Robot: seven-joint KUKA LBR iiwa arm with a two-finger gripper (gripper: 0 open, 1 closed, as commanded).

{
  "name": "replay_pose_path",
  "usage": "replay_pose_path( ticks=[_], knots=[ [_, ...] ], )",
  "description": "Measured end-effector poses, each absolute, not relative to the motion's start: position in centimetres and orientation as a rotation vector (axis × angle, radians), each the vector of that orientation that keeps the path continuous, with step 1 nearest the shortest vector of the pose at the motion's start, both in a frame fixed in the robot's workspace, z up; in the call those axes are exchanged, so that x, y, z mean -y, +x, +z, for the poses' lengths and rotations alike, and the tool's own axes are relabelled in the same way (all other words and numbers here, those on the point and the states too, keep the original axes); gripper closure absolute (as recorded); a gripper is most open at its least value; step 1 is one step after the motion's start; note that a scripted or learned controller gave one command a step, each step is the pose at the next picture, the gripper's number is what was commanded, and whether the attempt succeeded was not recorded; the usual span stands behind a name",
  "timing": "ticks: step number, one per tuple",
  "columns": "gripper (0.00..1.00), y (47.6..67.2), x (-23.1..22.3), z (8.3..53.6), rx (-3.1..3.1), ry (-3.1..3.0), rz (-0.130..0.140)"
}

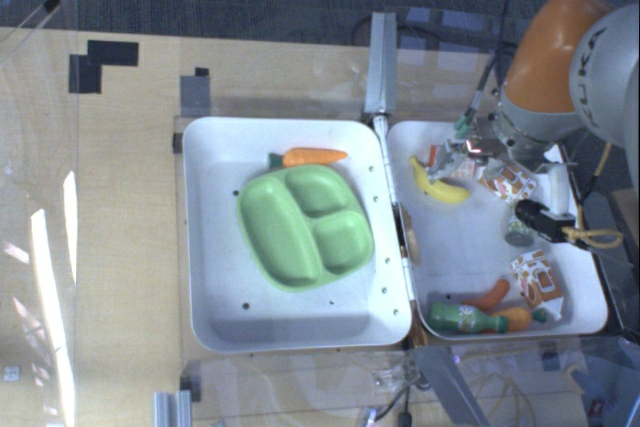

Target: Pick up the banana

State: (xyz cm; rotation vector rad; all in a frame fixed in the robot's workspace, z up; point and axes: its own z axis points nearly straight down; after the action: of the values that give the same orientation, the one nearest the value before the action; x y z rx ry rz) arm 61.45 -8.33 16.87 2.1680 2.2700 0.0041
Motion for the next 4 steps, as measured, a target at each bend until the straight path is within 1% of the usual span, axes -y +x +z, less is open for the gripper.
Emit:
replay_pose_path(
  ticks=[1, 2, 3, 4],
  knots=[
    [0.0, 61.9, 5.3, 29.9, -2.232, 2.206, 0.005],
    [0.0, 59.6, 10.2, 35.0, -2.412, 2.005, 0.003],
    [0.0, 65.0, 6.8, 20.3, -2.5, 1.901, 0.002],
    [0.0, 65.2, 9.1, 10.7, -2.603, 1.768, -0.001]
  ],
)
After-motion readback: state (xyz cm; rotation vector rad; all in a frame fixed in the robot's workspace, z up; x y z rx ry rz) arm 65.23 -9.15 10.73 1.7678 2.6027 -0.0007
